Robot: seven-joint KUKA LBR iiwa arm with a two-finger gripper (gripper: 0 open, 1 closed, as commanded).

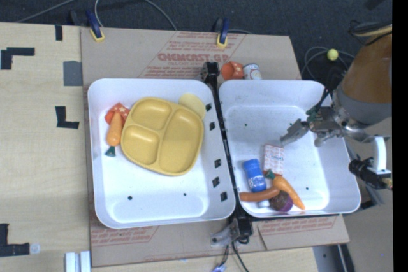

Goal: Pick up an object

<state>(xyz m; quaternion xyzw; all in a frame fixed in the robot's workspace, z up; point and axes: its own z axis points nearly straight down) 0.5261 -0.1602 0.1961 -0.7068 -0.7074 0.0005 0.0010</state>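
My gripper [307, 134] hovers over the right bin [268, 95], in its right half, with the fingers spread open and nothing between them. Just below and left of it lies a small pink-and-white packet [273, 157]. A blue can [254, 175] lies beside the packet. Along the bin's front wall sit an orange carrot [289, 192], a reddish sausage [257, 196] and a dark purple piece [282, 202].
The left bin [153, 210] holds a yellow divided plate [162, 136], an orange carrot [114, 131], a red piece [117, 113] and a pale yellow item [192, 102]. Small objects [241, 71] sit behind the bins. Cables cross the dark floor at the back.
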